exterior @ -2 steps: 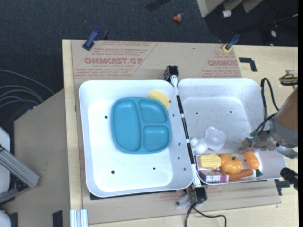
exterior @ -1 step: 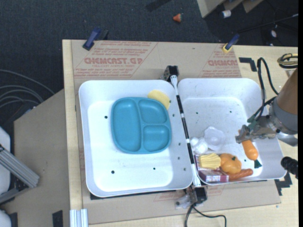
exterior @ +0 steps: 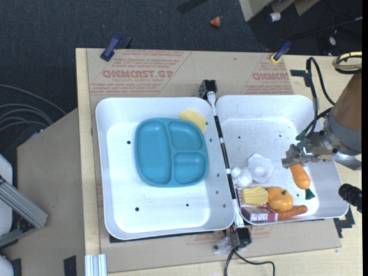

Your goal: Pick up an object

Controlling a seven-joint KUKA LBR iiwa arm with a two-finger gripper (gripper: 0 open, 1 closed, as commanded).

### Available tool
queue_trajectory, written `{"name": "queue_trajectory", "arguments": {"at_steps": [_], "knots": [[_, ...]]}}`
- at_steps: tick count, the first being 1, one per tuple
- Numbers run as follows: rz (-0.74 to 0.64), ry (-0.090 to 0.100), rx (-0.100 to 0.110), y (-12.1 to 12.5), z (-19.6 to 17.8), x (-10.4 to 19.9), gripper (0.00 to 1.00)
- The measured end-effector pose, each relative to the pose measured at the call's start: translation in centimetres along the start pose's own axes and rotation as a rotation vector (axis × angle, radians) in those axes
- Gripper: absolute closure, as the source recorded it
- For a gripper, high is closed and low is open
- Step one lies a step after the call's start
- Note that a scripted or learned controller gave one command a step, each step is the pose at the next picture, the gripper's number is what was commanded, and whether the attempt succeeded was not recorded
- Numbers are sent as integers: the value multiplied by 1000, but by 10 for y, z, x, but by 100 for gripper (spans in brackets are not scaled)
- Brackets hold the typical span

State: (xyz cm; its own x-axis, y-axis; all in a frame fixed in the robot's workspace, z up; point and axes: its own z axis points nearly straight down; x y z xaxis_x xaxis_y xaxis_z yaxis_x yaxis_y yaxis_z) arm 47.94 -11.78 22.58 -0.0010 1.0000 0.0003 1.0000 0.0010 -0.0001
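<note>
Tool (exterior: pixel 298 160): seen low over the right bin, reached in from the right; an orange carrot-shaped toy is held between its fingers
Carrot toy (exterior: pixel 301 177): hung tilted under the tool, its green end pointed toward the bin's near right corner
Right bin (exterior: pixel 259 111): a clear cup (exterior: pixel 260 167), a yellow corn piece (exterior: pixel 255 196), an orange round fruit (exterior: pixel 280 199) and a red strip (exterior: pixel 287 213) are crowded in the near part
Left bin (exterior: pixel 115 171): a blue divided tray (exterior: pixel 171 152) is laid inside, with a yellow object (exterior: pixel 194 119) touching its far right corner
Tabletop (exterior: pixel 172 68): both bins are carried side by side on brown board
</note>
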Motion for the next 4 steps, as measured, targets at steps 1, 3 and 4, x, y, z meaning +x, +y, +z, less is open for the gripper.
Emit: {"name": "queue_trajectory", "arguments": {"at_steps": [1, 3, 4], "knots": [[-1, 0, -1, 0, -23, 71, 100], [2, -2, -1, 30, -25, 51, 100], [0, 1, 3, 0, -28, 75, 100]]}}
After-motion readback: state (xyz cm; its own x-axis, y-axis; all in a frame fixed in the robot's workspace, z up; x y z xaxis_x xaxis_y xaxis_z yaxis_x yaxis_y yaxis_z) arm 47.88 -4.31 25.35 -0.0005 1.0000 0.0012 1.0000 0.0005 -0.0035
